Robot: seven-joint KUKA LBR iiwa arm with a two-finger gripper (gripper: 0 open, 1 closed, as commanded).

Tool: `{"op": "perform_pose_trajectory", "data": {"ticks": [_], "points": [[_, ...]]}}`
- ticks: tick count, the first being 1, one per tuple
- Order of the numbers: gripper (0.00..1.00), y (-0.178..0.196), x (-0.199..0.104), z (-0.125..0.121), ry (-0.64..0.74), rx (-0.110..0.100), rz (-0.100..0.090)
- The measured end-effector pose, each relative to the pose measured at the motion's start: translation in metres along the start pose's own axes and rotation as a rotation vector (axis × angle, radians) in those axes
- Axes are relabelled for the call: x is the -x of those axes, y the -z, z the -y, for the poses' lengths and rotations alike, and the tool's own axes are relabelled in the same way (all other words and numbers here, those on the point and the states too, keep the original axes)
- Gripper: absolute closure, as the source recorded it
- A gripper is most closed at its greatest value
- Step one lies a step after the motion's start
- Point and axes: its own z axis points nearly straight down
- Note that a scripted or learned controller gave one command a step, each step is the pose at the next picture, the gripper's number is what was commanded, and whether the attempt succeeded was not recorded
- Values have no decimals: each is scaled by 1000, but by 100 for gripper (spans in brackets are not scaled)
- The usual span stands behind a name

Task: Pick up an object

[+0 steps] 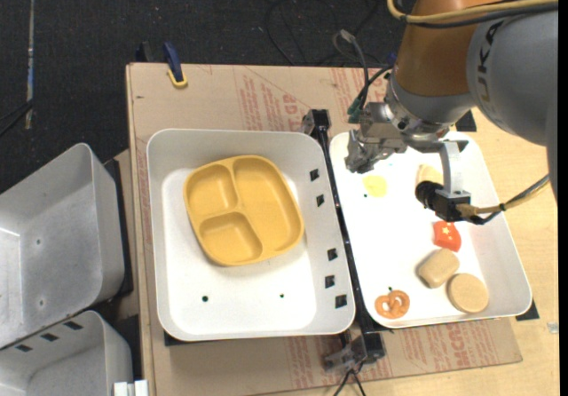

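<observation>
Nearest the camera, at the six o'clock rim of the right bin (497, 208), lie a pretzel (391, 303), a tan round biscuit (468, 291) and a beige bread-like lump (436, 267), with a red piece (446, 235) just above them. A pale yellow disc (375, 186) sits toward eleven o'clock of that bin, just below the gripper (364, 159). It looks the likeliest target, though flat and probably hard to pinch; a straight, centred descent would help.

Reaching in from three o'clock, the arm (444, 30) bends down over the bin's upper left corner, wrist roughly vertical. Whether the gripper is spread or closed cannot be told, and nothing is seen in it. In the left bin (169, 297) rests a yellow divided tray (242, 208).
</observation>
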Motion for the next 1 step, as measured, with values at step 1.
{"op": "perform_pose_trajectory", "data": {"ticks": [1], "points": [[100,1,-56,15,1,0,0]]}}
